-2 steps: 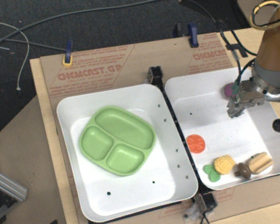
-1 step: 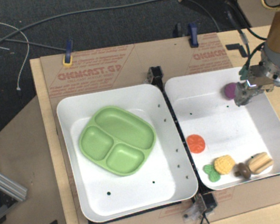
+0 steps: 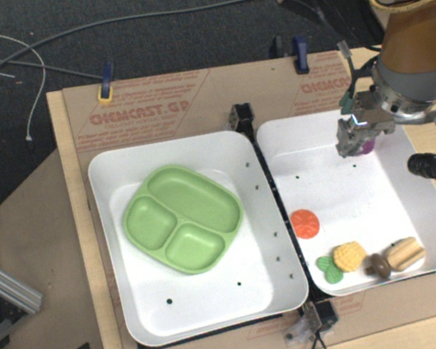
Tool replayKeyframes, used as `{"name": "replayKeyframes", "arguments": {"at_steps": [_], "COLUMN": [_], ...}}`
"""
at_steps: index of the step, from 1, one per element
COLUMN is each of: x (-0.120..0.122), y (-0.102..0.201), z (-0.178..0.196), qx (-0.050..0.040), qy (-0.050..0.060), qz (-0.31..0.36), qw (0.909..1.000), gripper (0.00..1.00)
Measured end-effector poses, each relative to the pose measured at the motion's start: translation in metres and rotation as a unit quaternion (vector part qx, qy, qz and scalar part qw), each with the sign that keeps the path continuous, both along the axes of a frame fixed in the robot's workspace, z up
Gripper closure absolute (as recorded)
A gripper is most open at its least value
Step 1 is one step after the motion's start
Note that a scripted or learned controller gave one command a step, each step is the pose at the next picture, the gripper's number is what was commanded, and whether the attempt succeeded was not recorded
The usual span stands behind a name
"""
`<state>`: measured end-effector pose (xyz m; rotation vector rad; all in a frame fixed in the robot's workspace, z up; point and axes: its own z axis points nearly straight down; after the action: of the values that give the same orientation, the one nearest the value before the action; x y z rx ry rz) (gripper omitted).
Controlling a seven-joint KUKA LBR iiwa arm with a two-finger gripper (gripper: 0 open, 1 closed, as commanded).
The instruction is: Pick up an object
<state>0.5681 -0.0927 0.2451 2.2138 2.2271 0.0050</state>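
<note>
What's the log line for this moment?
arm: over right bin far end | gripper: low, beside purple object | grasp: unconfirmed | left bin: green plate

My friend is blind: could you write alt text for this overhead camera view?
A grey robot arm's gripper hovers over a small purple object in the right white bin, which also holds toy foods. The left bin holds a green divided plate.
</note>
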Motion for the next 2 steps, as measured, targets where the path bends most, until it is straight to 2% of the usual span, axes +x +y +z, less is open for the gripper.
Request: {"name": "replayKeyframes", "arguments": {"at_steps": [1,2], "x": [0.015,0.032], "y": [0.046,0.106], "z": [0.005,-0.008], "qx": [0.0000,0.0003], "qy": [0.000,0.001], "qz": [0.000,0.001], "qw": [1.0000,1.0000], "gripper": [1.00,1.00]}}
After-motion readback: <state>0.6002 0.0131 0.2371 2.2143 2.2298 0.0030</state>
